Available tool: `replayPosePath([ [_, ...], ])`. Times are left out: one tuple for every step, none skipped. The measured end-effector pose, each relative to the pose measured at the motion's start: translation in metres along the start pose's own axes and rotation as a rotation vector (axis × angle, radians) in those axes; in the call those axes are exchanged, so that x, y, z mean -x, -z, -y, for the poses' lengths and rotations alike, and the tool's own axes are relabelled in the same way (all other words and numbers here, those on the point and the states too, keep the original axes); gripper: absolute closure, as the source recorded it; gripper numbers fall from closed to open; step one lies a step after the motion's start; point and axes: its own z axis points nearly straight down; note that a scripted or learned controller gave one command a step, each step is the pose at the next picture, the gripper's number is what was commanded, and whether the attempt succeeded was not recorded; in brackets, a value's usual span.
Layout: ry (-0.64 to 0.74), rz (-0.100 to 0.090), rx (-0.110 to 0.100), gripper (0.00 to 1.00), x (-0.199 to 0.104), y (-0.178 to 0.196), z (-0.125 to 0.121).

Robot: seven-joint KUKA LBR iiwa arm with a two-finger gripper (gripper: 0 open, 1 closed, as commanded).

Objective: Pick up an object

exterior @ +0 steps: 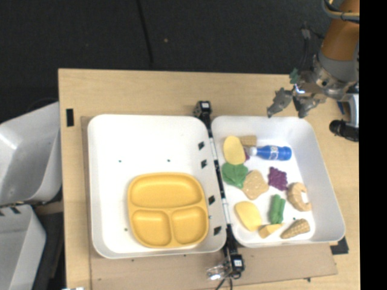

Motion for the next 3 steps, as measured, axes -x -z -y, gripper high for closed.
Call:
replayPosePath([
  [0.004, -0.006, -0.017, 0.00, -0.054, -0.139, 0.056],
  [-0.002, 0.000, 0.010, 0.00, -0.051, -0.145, 0.108],
  [-0.002, -0.002, -0.003, 0.00, -0.082, -0.122, 0.162],
])
